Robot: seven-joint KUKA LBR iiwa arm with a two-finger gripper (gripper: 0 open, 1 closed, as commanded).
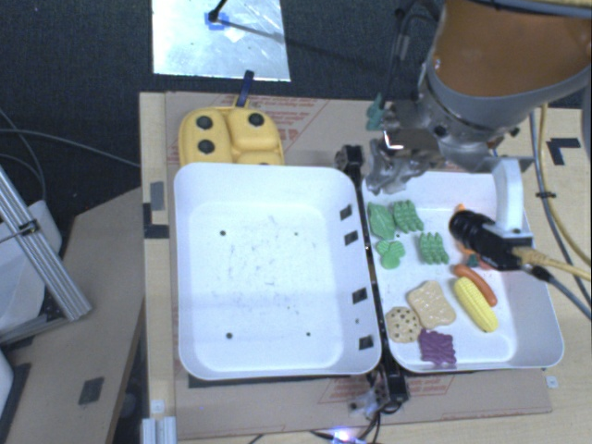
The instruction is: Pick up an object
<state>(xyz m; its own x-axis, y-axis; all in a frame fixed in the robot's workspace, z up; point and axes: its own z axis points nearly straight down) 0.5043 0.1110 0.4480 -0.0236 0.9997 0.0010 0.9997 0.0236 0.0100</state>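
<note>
The right bin (536, 340) holds several toy foods. Green leafy pieces (380, 220) (407, 215) (432, 246) and a green round piece (390, 252) lie at its left side. A tan bread slice (432, 303), a cookie (401, 323) and purple grapes (437, 347) sit near its front. A yellow corn cob (475, 303) and an orange sausage (474, 276) lie to the right. My gripper (390, 176) hangs over the bin's back left corner, just behind the green pieces, with nothing visibly held.
The left bin (268, 276) stands beside the right one, a black divider strip (363, 266) between them. A yellow moulded tray (231, 135) rests behind the left bin. A shiny sheet (220, 26) lies on the floor beyond.
</note>
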